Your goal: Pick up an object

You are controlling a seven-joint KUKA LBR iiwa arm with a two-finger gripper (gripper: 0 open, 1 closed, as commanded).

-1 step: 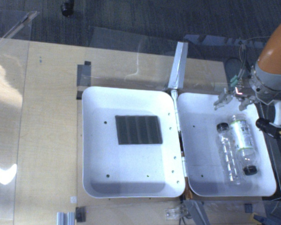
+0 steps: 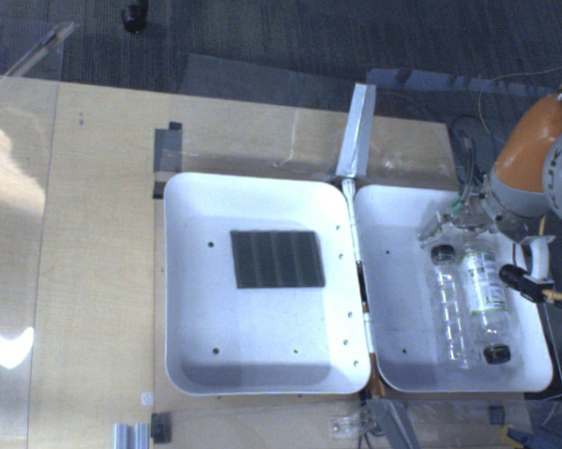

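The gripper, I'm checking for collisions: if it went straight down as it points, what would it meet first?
Probably the clear plastic bottles lying in the right bin, just below the gripper; depth is unclear.

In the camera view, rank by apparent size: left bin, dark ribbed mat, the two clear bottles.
1. Left bin, clearly largest.
2. Dark ribbed mat.
3. The two clear bottles, lying side by side in the right bin; they look alike, so unranked.

The arm (image 2: 538,157) is cut off by the right edge above the right bin (image 2: 391,272). Its tool (image 2: 460,214), over that bin's far right corner, is too small and cluttered to read. The clear bottles (image 2: 469,304) blur together.
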